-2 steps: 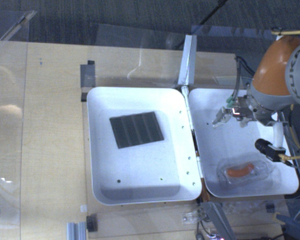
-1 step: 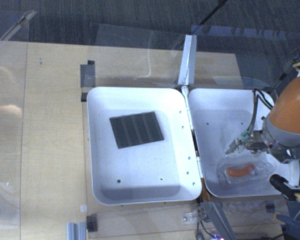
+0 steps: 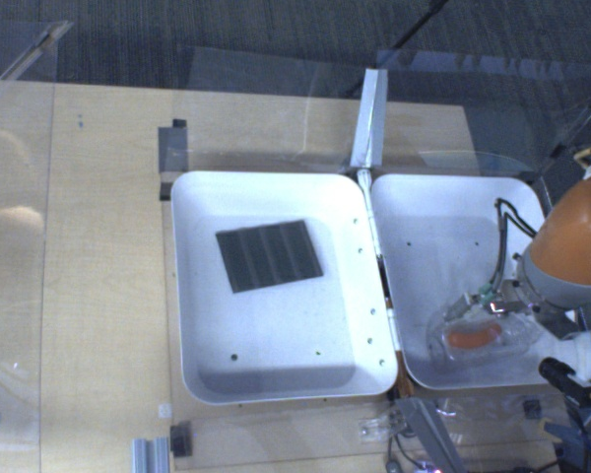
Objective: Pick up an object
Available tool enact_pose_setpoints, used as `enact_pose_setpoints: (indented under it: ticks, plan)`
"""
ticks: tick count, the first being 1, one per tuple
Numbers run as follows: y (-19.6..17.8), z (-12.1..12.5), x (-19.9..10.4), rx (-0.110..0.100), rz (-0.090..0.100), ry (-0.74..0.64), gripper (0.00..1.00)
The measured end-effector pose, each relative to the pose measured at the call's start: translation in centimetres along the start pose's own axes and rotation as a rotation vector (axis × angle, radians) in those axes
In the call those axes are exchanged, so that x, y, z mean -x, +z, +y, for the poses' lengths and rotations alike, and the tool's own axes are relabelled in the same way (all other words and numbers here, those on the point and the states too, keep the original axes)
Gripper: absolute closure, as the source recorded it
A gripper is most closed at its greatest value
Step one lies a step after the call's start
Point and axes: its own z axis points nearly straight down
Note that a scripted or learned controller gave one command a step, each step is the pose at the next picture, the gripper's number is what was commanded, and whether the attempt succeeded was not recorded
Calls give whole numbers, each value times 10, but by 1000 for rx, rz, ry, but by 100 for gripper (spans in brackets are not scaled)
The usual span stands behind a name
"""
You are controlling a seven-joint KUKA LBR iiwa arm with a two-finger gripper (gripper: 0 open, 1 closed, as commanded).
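A clear plastic object with an orange piece inside (image 3: 471,338) lies in the near part of the right bin (image 3: 424,225). My gripper (image 3: 491,306) is low over the right bin, just above and to the right of that object, and seems to touch its upper edge. The grey arm with its orange band (image 3: 574,235) reaches in from the right. A dark ribbed rectangular pad (image 3: 269,255) lies flat in the left bin (image 3: 276,363), far from the gripper.
The two white bins meet at a raised rim (image 3: 376,264) between them. A metal bar (image 3: 368,126) stands behind the bins. Cables and brackets (image 3: 424,432) sit at the bench's near edge.
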Motion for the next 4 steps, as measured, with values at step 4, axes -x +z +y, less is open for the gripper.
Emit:
enact_pose_setpoints:
  ticks: [4]
  plan:
    - [-89, 35, 42, -5, -1, -98, 0]
